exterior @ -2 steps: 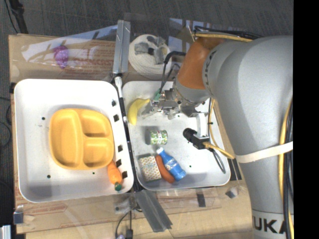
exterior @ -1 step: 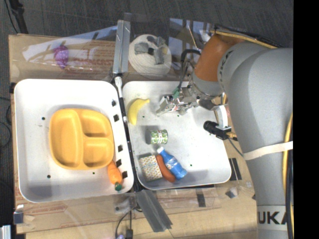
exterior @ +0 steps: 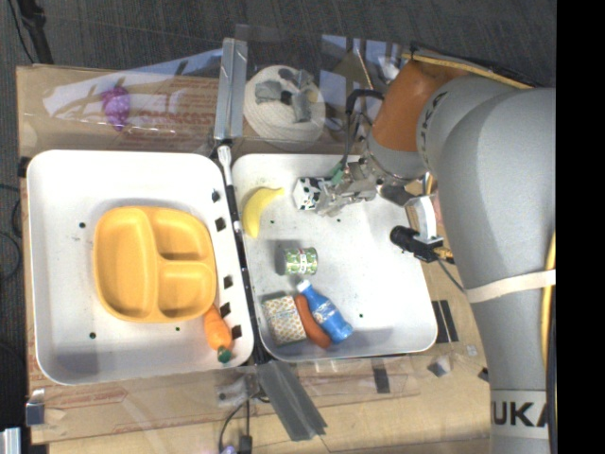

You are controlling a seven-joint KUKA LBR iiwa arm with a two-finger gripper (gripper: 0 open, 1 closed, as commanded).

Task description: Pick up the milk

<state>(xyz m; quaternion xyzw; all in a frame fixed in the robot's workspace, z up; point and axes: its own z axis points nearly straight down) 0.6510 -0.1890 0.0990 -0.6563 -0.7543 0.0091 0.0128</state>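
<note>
1. Camera view puts the gripper (exterior: 333, 195) low over the upper middle of the right bin (exterior: 416, 291), coming in from the grey arm (exterior: 492, 187) that takes up the right side of the frame. Honestly can't tell if it's open or closed, the metal bits blur together at this angle.
2. The milk (exterior: 306, 194), a tiny black-and-white spotted carton, sits on the bin floor right at the gripper's left tip. Looks touching or just beside it, but I can't see it actually between anything.
3. Just left of the milk there's a banana (exterior: 257, 206) lying near the bin's left wall.
4. Below those, about mid-bin, a green can (exterior: 301, 260) on its side.
5. Lower still, near the bottom edge: a blue bottle (exterior: 326, 315) lying diagonally, touching an orange-red thing (exterior: 313, 327) under it, and a speckled tan block (exterior: 283, 319) just to their left.
6. The left bin (exterior: 57, 253) holds a yellow divided tray (exterior: 156, 261) in the middle, plus a carrot (exterior: 217, 333) in its lower right corner.
7. Above the bins, top middle of the frame, sits a round white coil (exterior: 284, 103).
</note>
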